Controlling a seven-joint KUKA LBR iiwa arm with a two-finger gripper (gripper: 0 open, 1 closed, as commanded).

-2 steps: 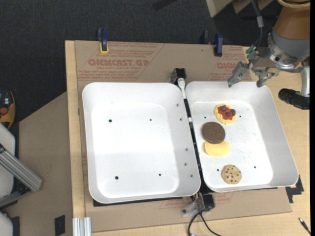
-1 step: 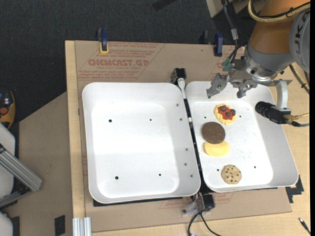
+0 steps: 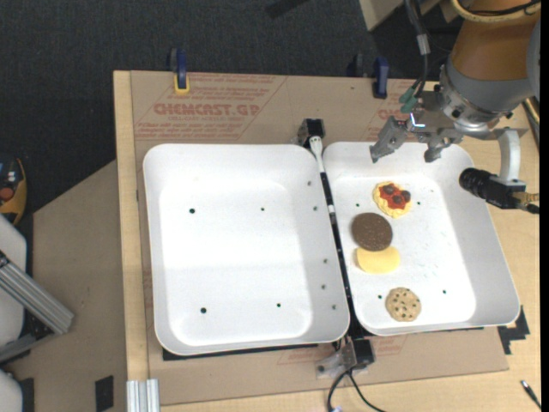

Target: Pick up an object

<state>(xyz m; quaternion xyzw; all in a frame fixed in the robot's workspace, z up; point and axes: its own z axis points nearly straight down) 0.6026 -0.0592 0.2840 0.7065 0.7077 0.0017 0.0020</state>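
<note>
White right bin: four flat food pieces. Gripper above the far rim, fingers spread, grasping nothing. You centre over the red-topped piece, then descend straight.

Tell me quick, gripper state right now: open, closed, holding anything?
Gripper: open, nothing between its fingers; it hangs over the far end of the right bin, apart from the four food items lying there.
</note>
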